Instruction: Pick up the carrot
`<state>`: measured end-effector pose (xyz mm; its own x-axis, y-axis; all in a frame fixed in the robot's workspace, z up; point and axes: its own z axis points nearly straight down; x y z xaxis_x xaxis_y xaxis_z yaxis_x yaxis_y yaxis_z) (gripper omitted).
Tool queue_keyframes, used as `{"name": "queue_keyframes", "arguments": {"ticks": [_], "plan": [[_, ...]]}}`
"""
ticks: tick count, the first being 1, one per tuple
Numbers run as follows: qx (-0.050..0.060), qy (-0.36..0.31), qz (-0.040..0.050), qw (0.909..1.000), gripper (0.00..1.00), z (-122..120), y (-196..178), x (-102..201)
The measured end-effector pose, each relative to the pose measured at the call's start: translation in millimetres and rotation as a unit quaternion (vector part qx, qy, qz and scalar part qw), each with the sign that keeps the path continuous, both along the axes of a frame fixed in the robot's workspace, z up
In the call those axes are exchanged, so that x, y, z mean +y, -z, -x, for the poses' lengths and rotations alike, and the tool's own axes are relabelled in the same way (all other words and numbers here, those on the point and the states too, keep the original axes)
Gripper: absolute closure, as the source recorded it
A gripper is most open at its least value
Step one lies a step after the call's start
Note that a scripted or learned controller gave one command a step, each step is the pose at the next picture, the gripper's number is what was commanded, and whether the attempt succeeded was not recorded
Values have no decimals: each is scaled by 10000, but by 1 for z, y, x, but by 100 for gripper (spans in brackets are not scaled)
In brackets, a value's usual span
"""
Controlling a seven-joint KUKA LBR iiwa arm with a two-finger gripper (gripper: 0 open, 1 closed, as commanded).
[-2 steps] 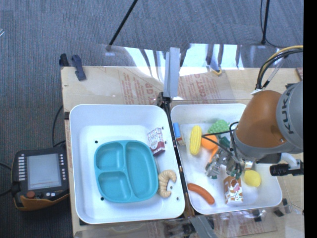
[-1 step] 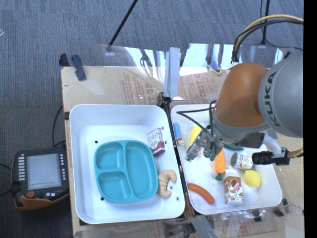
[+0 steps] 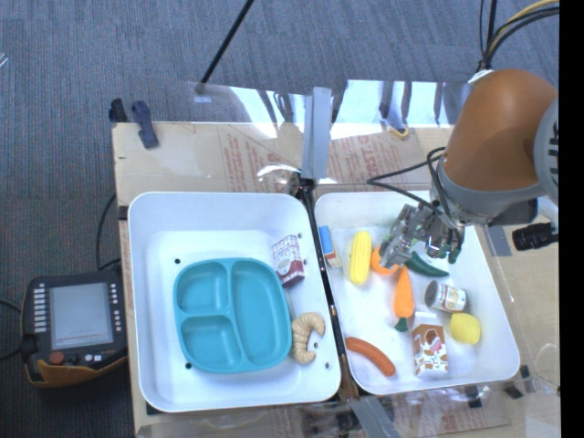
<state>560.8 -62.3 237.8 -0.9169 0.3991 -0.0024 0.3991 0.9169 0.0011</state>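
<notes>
Carrot (image 3: 402, 295) judged light, rigid, smooth toy; grip mid-body across its width. End effector (image 3: 422, 238) state could not be determined

— What does the arm (image 3: 500, 144) look like?
— A bulbous orange band over a grey ring, with black and yellow cables.
— And the hand (image 3: 422, 234)?
— Metallic grey linkages.

One fixed camera above the bench (image 3: 182, 158), slanting down over both white bins (image 3: 146, 245)
</notes>
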Motion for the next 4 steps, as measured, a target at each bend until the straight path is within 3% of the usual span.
{"name": "queue_keyframes", "arguments": {"ticks": [1, 2, 3, 4], "plan": [[12, -10, -3, 10000, 0, 0, 1, 1], [55, 59, -8, 10000, 0, -6, 76, -43], [46, 616, -7, 9981, 0, 13, 153, -41], [30, 585, -7, 9983, 100, 11, 142, -40]]}}
